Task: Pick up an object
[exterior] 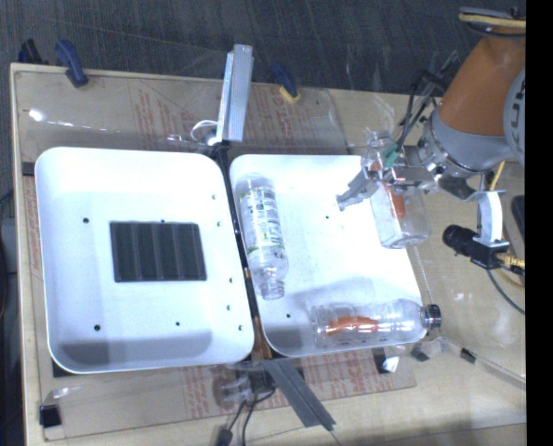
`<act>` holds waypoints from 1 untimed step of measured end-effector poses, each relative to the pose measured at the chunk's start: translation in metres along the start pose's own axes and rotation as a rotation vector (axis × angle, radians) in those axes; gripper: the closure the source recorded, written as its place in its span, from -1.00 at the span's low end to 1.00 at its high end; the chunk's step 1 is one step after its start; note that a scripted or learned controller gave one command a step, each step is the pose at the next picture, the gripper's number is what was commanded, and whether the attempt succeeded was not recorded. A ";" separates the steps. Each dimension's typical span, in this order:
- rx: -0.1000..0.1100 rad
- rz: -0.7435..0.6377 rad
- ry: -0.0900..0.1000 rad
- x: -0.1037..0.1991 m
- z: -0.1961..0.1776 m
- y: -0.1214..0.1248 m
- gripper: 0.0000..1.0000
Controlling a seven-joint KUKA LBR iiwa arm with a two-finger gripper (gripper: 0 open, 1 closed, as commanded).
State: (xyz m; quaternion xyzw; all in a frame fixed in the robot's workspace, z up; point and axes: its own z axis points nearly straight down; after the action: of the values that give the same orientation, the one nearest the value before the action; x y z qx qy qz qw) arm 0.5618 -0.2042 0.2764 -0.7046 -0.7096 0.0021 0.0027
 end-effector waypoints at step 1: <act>-0.003 0.396 0.000 -0.006 -0.055 0.008 -1.00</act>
State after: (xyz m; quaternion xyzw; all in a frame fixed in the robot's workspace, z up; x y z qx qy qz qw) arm 0.5702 -0.2098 0.3318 -0.8303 -0.5573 0.0016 0.0014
